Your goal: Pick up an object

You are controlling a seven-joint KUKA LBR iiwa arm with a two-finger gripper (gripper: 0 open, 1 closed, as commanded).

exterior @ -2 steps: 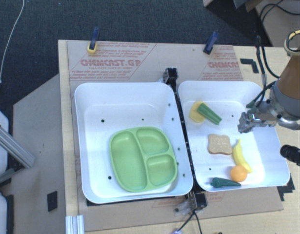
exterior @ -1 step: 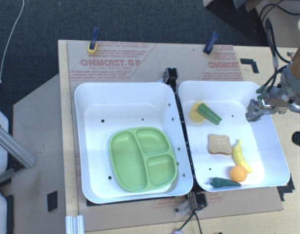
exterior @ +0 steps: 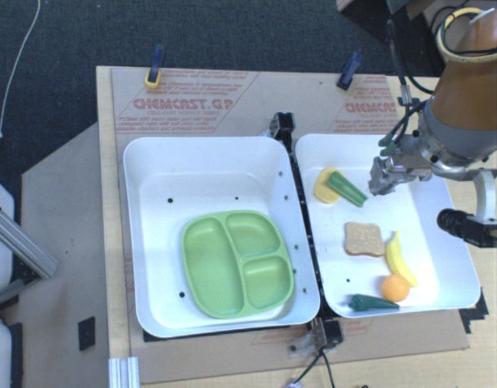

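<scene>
Right bin (exterior: 442, 208) held the pickable items: a green block (exterior: 346, 189) lying tilted across a yellow round piece (exterior: 325, 189) near the bin's upper left, touching it and partly on top. The end effector (exterior: 383, 176) sat just beside that pair, to their right and slightly higher in the view, close to the green block's right end but apart from it; nothing was visible between its tips. Can't tell whether it was spread or closed, too small and dark at that spot. Below the pair, mid-bin, lay a toast slice (exterior: 364, 239), with a banana (exterior: 400, 259) just to its right, running downward to an orange ball (exterior: 395, 288), touching or nearly so. A dark green piece (exterior: 372, 302) lay along the bin's lower edge, just beside the orange ball. All four of those were well apart from the end effector. Left bin (exterior: 151, 176) carried a green divided tray (exterior: 236, 262), three compartments. Both bins sat side by side on the desk (exterior: 119, 217), which had a blue clamp (exterior: 349, 70) at its far edge.
</scene>
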